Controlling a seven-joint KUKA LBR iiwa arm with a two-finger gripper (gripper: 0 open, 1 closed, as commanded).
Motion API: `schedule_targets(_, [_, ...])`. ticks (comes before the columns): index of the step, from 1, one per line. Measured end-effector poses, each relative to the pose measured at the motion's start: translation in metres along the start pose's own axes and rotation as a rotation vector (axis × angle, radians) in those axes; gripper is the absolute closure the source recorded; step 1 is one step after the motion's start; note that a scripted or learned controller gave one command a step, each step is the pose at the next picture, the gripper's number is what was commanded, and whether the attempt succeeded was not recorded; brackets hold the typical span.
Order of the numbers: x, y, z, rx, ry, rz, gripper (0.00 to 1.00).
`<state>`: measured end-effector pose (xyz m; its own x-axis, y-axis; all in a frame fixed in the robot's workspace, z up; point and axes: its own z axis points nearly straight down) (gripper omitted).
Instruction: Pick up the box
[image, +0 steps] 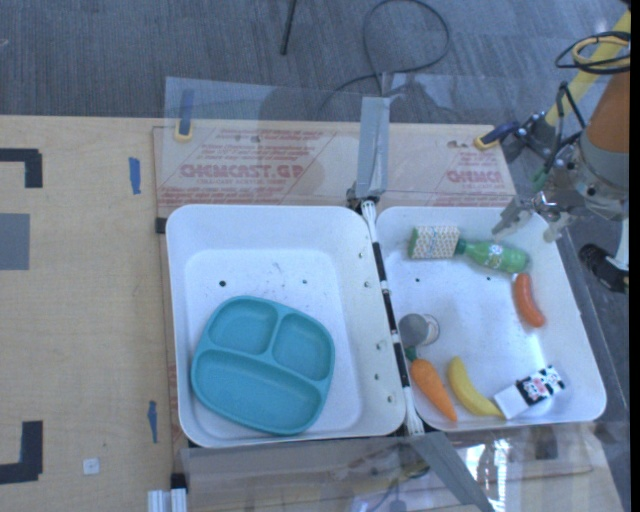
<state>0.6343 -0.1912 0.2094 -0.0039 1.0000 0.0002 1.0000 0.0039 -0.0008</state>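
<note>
Tool (533, 213) spread open above right bin's far edge (box (530, 390) well apart, near corner).

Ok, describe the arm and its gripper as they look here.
The arm enters at upper right: an orange band above a grey, metallic wrist, with yellow and black cables looping beside it and a blue fitting. The gripper ends in two thin, pale metal fingers.

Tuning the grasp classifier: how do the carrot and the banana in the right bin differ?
Colour: the carrot is orange with a green top, the banana plain yellow. Shape: the carrot is straight and tapers to a point, the banana curves. Position: the carrot lies along the divider wall of the right bin, the banana further in, toward the box. Both lie flat, side by side, near the front edge.
</note>
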Motion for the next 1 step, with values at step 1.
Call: schedule_targets(1, [0.0521, 0.0341, 0.0155, -0.003, -0.002, -0.066, 0.0])
